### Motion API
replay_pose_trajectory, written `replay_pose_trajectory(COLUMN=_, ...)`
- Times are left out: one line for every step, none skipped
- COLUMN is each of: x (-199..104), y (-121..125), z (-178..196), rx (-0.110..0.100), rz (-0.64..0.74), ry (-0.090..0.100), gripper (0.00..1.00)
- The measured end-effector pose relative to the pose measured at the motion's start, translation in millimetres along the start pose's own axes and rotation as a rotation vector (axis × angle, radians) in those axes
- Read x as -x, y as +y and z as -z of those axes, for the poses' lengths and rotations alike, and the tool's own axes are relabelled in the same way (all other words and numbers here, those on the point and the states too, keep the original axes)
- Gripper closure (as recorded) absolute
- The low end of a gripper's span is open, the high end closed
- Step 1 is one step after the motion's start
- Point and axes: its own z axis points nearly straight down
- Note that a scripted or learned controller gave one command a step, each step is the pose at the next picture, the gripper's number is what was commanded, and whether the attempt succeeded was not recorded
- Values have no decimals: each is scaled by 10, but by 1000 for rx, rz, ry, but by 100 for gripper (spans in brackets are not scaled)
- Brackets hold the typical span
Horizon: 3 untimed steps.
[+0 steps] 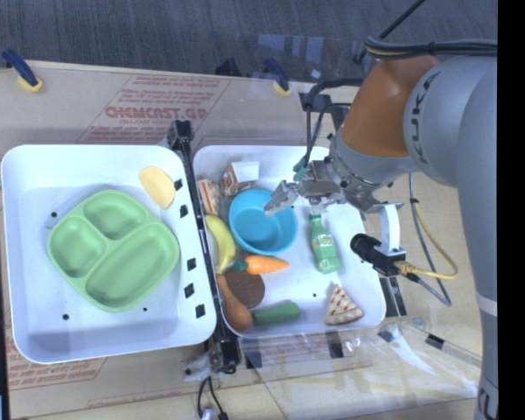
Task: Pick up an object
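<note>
My gripper [299,199] hangs over the right bin [367,274], just above the right rim of a blue bowl [259,223]. Its fingers are spread open with nothing between them; one fingertip [280,199] points over the bowl, the other sits above the cap of a green bottle [325,247]. The bottle lies lengthwise right of the bowl. An orange carrot [268,265] lies below the bowl, a yellow banana [220,241] to its left. A brown round piece [245,289], a green cucumber [277,313] and a triangular slice [341,306] lie near the front.
The left bin [22,313] holds a green divided plate [114,248] and a pale yellow piece [157,186]. A small box [236,178] and a striped strip [209,196] sit at the right bin's back left. The arm's grey body covers the right bin's back right corner.
</note>
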Motion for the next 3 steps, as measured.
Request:
replay_pose_trajectory(x=611, y=-360, z=-1216, rx=5, rz=142, ry=15, gripper=0)
replay_pose_trajectory(x=635, y=-329, z=-1077, rx=10, rz=152, ry=7, gripper=100)
replay_pose_trajectory(x=426, y=378, z=-1158, rx=7, rz=-105, ry=0, gripper=100)
